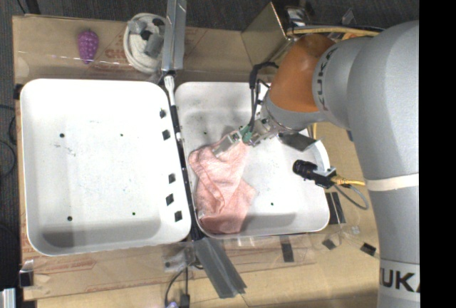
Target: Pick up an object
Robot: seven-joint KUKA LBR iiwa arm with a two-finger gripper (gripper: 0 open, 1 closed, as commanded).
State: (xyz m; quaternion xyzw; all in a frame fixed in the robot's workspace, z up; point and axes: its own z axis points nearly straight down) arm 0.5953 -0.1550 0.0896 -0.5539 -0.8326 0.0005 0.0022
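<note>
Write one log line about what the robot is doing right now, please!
task: pick up an object | gripper: low in right bin, at top edge of pink cloth | cloth: crumpled on bin floor | lifted: not yet

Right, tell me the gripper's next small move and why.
Probably a short descent onto the pink cloth. The gripper sits at the cloth's upper edge in the right bin, and nothing shows the cloth held between its fingers, so it likely needs to come down and close.
</note>
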